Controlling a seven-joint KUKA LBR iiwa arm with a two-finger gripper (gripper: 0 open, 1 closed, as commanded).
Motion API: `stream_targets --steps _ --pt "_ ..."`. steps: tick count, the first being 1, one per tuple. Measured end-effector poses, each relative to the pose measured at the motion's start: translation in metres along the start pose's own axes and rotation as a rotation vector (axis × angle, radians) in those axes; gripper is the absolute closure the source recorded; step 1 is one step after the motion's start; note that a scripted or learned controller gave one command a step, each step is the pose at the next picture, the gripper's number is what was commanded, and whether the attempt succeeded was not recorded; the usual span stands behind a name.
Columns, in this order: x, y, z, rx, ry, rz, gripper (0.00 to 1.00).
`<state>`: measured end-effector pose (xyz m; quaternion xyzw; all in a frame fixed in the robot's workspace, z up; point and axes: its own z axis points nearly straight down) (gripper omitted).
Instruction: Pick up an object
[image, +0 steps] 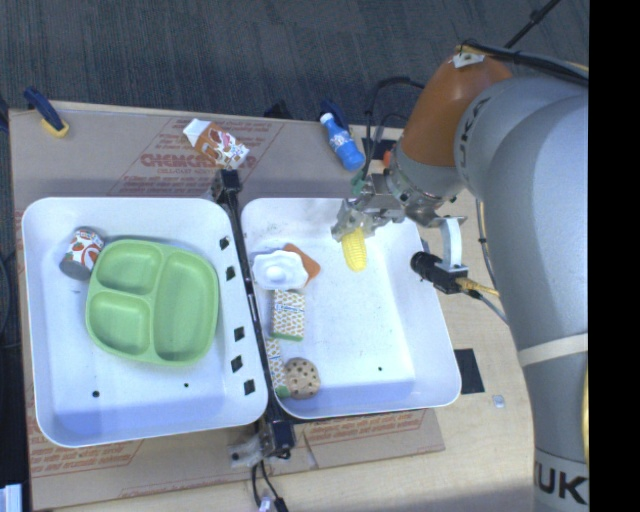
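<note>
The hand (357, 222) sits directly over the yellow corn (354, 250); whether it grips it I cannot tell. This looks like the grasp step; next, lifting.

The yellow corn cob (354, 250) hangs lengthwise at the gripper (353, 226), its top end between the fingers, its lower end pointing toward 6 o'clock. It sits over the right bin (400, 350), in the 12 o'clock portion. Its surface is bright yellow and ribbed with kernels.
</note>
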<state>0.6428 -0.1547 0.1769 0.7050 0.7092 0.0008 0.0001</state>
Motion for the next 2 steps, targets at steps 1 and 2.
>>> stream_targets --steps 1,2 --pt "0.042 -0.074 -0.027 0.005 -0.001 0.000 1.00" --pt "0.114 -0.124 -0.026 0.006 0.000 -0.002 1.00"
